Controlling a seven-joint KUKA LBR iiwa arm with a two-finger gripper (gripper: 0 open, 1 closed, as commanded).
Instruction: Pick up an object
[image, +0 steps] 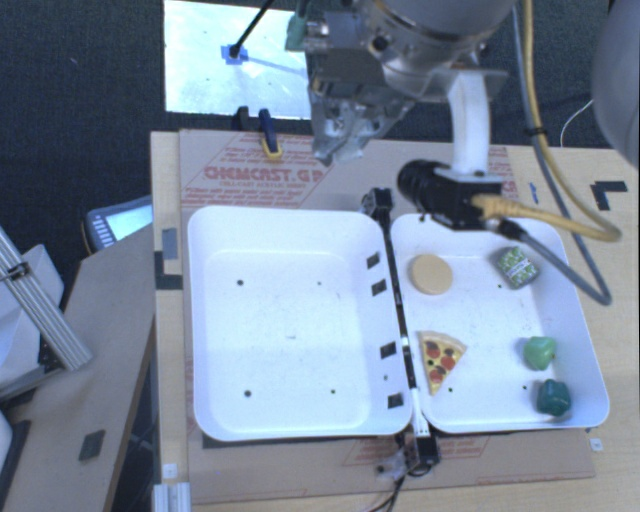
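Hovering high behind the bins, gripper (338, 140) with jaws' state impossible to tell. Lying in the right bin (585, 345): cookie (432, 274), pizza slice (440, 359), green block (516, 266), two green lumps.

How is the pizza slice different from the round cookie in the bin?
The pizza slice is a triangle; the cookie is a circle. The pizza slice is yellow with red spots; the cookie is plain tan. The pizza slice lies nearer the front of the right bin; the cookie lies farther back. Both lie flat, near the divider.
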